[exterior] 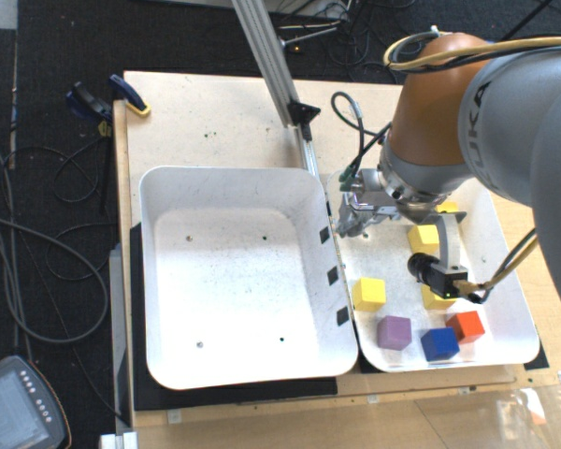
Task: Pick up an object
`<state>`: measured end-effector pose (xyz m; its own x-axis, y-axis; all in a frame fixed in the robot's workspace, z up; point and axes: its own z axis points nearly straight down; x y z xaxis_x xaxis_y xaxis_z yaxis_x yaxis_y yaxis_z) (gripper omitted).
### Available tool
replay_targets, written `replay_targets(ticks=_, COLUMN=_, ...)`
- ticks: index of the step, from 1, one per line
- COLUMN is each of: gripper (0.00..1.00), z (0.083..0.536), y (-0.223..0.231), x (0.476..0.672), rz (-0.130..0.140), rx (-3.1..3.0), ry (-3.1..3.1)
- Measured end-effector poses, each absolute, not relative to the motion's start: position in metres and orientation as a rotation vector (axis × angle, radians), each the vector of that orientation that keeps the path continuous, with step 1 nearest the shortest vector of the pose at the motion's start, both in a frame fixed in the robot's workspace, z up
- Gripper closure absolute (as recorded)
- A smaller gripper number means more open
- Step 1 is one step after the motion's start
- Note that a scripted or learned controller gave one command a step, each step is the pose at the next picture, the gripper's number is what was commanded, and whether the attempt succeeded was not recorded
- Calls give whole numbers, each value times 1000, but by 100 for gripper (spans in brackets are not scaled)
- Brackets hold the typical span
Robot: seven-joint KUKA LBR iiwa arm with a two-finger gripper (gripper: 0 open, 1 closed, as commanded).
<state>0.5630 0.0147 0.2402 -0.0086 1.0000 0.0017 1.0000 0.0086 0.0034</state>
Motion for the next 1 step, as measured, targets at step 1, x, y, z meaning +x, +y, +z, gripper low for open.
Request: replay_targets(ticks=1, gripper=100, z=246, y=61, x=587, rz=5, rx=2212, ry=2229)
